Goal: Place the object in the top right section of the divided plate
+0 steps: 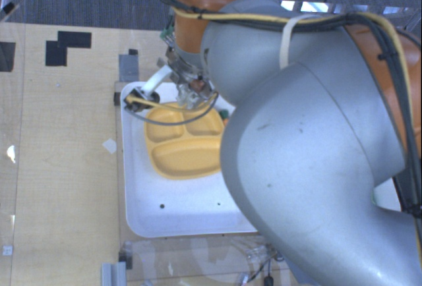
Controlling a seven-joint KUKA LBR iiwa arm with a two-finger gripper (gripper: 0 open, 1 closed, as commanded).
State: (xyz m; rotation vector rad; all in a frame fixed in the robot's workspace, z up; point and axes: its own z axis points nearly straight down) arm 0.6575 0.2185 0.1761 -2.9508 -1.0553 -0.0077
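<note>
Partly hidden: divided plate (184, 146) right side under arm (310, 146); end effector (188, 95) fingers unclear.

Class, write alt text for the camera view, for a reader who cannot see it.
A large grey robot arm with an orange band reaches from the right, its gripper poised over the upper sections of a yellow divided plate. The plate lies in a shallow white bin on a wooden bench.

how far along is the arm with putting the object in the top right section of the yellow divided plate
Done: the gripper has been brought over the far edge of the yellow divided plate, which sits in the white bin. In hand: it hangs by the plate's two small upper sections, but the view doesn't show an object between the fingers. Left: no object is visible lying in the top right section, so placement looks unfinished.
</note>
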